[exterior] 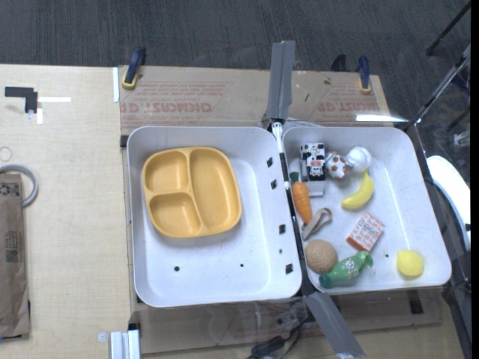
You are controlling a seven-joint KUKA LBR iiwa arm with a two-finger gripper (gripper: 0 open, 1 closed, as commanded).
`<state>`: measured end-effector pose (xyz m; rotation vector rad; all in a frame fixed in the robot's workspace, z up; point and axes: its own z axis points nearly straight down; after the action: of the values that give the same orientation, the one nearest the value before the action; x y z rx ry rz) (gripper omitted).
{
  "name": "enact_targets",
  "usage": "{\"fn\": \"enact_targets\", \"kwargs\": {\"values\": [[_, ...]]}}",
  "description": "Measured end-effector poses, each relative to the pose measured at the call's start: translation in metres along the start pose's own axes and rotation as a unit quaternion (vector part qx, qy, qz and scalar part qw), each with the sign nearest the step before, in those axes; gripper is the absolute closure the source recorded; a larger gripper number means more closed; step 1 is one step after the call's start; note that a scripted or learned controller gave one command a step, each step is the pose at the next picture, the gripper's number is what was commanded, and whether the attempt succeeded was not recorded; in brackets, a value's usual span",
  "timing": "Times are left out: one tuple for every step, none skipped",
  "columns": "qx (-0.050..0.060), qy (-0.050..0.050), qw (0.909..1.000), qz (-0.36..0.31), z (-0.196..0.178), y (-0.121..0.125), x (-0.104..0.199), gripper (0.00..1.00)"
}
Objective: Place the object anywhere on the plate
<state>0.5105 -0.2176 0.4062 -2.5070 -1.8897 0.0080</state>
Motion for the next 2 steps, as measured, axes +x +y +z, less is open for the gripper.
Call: {"fn": "enact_targets", "kwargs": {"values": [[0.0, 0.0, 0.9985, 0.054, 0.0971, -0.0145, 0.0059, 0.0], [0.001, -0.001, 0.9986, 0.052, 0.0893, -0.0137, 0.0058, 1.0]]}}
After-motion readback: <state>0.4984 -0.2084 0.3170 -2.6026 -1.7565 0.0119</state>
